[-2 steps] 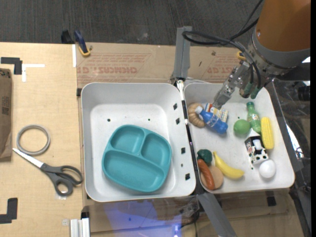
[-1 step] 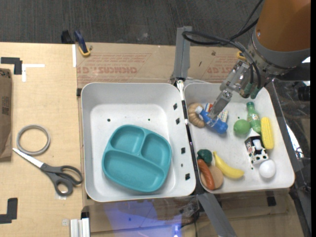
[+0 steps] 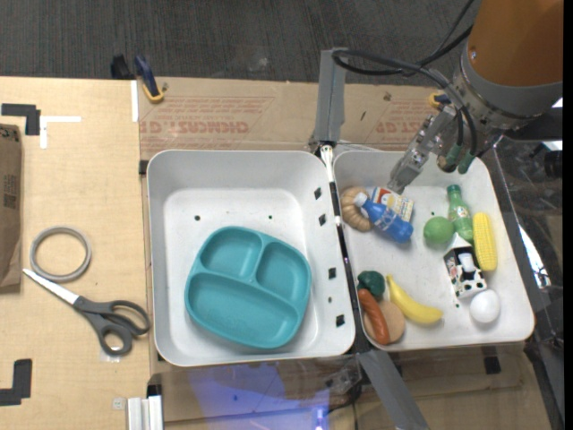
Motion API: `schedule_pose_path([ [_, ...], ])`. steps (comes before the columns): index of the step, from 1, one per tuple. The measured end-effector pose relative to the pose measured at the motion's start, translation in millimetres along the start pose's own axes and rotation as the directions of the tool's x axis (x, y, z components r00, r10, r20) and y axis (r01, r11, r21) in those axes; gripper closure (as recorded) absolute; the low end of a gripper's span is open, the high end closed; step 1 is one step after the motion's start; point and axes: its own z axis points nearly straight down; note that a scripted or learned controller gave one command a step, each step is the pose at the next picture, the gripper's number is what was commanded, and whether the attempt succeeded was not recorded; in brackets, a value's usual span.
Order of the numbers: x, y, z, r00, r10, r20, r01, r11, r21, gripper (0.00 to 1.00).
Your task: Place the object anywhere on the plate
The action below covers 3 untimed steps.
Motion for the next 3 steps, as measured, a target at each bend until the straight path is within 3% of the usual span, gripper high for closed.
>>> schedule_pose_path([
  [1,0.1,0.0,0.1,1.0,0.0,0.0,0.0,1.0,0.0,0.0],
  [2,-1.3,0.9,-9.0,1.0,-0.002,0.002,0.002,1.0,0.0,1.0],
  [3,-1.3,0.9,-8.9,1.0,-0.002,0.002,0.002,1.0,0.0,0.0],
])
